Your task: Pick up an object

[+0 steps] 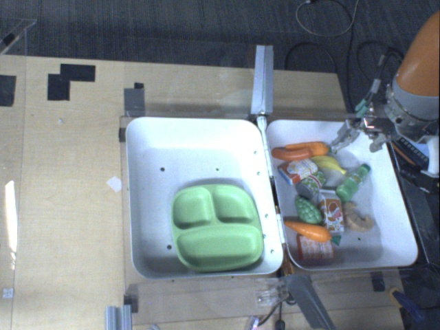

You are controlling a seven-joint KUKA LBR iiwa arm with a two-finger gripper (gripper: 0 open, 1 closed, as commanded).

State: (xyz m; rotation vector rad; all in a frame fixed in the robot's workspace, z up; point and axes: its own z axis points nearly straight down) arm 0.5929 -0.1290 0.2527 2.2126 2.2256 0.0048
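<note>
Leftward, green tray (217, 227) in bin (148, 184).

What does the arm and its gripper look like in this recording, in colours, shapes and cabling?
At the view's right edge, the arm is a rounded grey body with a broad orange band above the wrist. Below it sits a pale metallic two-finger gripper with slim, light grey fingers. Thin dark cables run beside the wrist, and a small bright spot shows near the gripper's base.

Both bins (137, 184) were white. The divided plate (216, 227) was pale green. Two carrots (300, 150) were orange, the banana (330, 164) yellow, the bottle (352, 182) green. The arm (421, 60) showed orange above grey. The bench (62, 205) was light tan wood.
</note>
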